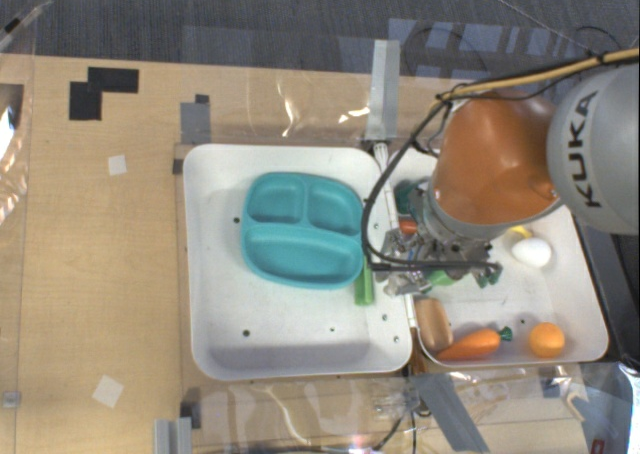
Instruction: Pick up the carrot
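The carrot (471, 344), orange with a green tip at its right end, lies near the front edge of the right bin (590, 314). My gripper (428, 277) hangs over the left part of that bin, just behind and to the left of the carrot, below the arm's orange band (495, 167). The wrist hides the fingertips, and nothing shows whether anything sits between them. The carrot rests on the bin floor, apart from the gripper.
A teal divided plate (300, 227) lies in the left bin (215, 272), with a green stick (365, 287) at its right edge. In the right bin are a brown piece (433, 322) beside the carrot, an orange fruit (546, 339) and a white egg (532, 252).
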{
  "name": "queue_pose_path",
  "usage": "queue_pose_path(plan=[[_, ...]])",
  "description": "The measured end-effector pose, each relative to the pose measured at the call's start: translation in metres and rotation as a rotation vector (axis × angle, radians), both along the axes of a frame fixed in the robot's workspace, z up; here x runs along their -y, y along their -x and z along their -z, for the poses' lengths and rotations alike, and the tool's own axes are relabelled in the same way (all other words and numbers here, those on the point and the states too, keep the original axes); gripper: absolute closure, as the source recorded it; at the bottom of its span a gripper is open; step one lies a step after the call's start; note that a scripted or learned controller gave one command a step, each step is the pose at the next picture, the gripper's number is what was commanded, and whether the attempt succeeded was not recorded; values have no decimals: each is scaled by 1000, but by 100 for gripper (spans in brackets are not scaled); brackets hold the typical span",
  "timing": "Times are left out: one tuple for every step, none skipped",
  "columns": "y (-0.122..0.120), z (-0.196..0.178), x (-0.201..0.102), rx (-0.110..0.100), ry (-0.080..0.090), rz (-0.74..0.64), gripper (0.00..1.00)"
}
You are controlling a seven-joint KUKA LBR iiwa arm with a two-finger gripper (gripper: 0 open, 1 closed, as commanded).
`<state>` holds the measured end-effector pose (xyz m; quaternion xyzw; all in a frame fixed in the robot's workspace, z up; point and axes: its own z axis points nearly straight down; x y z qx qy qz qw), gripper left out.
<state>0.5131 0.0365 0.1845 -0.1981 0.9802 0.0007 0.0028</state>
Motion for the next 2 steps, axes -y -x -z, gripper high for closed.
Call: queue_pose_path(plan=[[-114, -109, 41, 14, 4, -137, 0], [-34, -5, 28, -3, 1, -333, 0]])
